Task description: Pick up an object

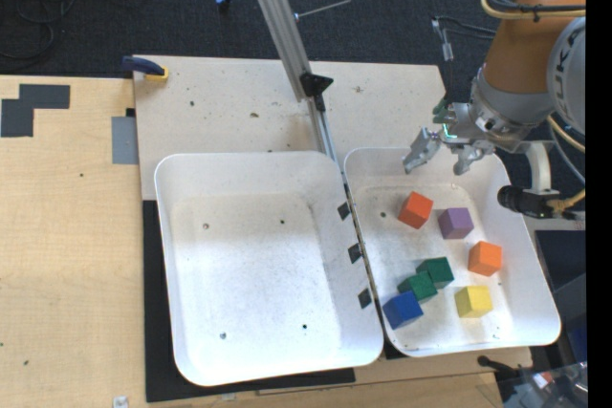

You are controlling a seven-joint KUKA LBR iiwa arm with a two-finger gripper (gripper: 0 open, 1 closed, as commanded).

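Bench (229, 110): pale speckled top with both bins on it, a slanted aluminium post rising from the middle far side.
Left bin (182, 205): nothing but specks and a few dark dots on its floor.
Right bin (535, 320): this is where all the blocks are, so any pick happens here.
Arm (531, 24): comes in from the right, orange band up top, wrist hanging over the far edge of the right bin.
Gripper (442, 154): fingers spread fairly wide, nothing between them, sitting above and a bit far of the blocks.
Orange-red block (416, 209): closest target, just near of the gripper, standing clear of the rest.
Purple block (456, 223): just right of it, a small gap between.
Orange block (485, 258): near the right wall.
Green blocks (428, 277): two, touching each other.
Blue block (403, 309): touching the green pair.
Yellow block (473, 301): alone, near side.
Risk: probably a finger lands on a block's top and shoves it aside; the green/blue clump looks too tight to get fingers around.
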